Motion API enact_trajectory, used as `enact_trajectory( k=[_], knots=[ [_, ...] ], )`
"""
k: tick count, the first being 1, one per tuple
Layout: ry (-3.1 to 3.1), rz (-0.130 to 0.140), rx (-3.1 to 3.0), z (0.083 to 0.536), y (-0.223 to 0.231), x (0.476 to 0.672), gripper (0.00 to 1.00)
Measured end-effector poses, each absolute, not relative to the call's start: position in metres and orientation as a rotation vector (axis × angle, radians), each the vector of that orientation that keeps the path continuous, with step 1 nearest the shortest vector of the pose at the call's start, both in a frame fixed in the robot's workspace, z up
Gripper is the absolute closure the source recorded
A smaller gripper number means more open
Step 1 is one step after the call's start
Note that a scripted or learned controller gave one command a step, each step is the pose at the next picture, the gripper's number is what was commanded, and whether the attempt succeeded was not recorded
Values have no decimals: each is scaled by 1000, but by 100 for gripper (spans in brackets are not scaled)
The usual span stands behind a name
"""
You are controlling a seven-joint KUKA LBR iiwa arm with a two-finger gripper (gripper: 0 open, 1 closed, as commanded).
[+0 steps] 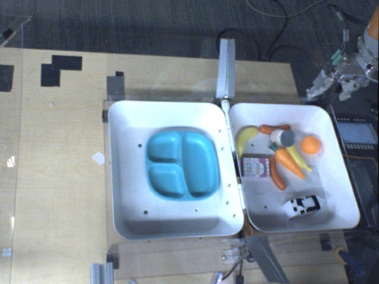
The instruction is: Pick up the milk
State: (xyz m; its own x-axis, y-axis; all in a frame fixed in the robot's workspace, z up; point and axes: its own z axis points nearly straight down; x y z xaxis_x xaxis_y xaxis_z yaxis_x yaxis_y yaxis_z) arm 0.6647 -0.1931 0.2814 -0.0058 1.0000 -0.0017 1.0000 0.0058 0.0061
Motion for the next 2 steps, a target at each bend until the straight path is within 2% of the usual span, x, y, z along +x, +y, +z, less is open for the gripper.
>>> enact_trajectory(
  k=[1,2],
  knots=[
    [1574,1,2717,150,-174,669,0],
    [1586,6,2704,163,-173,672,100]
  ],
)
